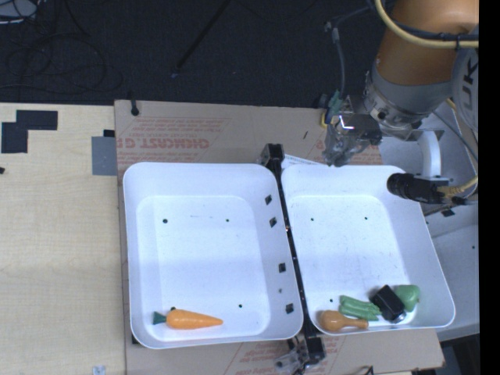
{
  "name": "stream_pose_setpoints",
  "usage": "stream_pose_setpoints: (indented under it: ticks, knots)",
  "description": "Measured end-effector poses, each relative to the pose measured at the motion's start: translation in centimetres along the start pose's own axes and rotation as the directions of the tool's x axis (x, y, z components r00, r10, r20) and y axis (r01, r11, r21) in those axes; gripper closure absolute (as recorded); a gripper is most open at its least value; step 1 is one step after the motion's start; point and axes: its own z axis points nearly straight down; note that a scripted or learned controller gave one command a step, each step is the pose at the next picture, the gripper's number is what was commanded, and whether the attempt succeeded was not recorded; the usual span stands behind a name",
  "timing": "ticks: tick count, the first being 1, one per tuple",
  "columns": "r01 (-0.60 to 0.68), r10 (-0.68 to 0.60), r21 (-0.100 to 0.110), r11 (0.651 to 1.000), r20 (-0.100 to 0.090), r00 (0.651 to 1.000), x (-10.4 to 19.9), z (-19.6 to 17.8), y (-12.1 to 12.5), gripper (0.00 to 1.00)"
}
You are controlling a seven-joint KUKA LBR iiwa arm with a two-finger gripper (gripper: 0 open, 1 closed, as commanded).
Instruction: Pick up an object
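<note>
Orange carrot (194, 319) – left bin (141, 233), gripper (341, 153) above.

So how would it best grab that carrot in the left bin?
Probably across the thick orange body of the carrot, coming straight down from above. It lies flat, lengthwise along the left bin's near wall, green top left, thin tip right. The fingers would best straddle its width, clear of that wall. The gripper sits above the far rim.

Two smooth white plastic bins (144, 209) rest on matt brown cardboard (211, 135); at nine o'clock, pale wood-grain bench (55, 248); glossy plastic carrot (193, 319).
</note>
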Motion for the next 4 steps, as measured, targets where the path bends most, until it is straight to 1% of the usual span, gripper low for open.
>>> stream_pose_setpoints:
  ticks: [1, 2, 3, 4]
  knots:
    - [-0.006, 0.006, 0.002, 1.000, 0.000, 1.000, -2.6, -3.9, -5.3, 1.00]
    - [0.000, 0.000, 0.009, 1.000, 0.000, 1.000, 0.0, 3.4, 0.6, 1.00]
    - [0.002, -0.002, -0.005, 1.000, -0.001, 1.000, 5.9, -4.5, 3.1, 1.00]
    - [0.005, -0.005, -0.001, 1.000, -0.003, 1.000, 13.2, -10.2, -1.8, 1.00]
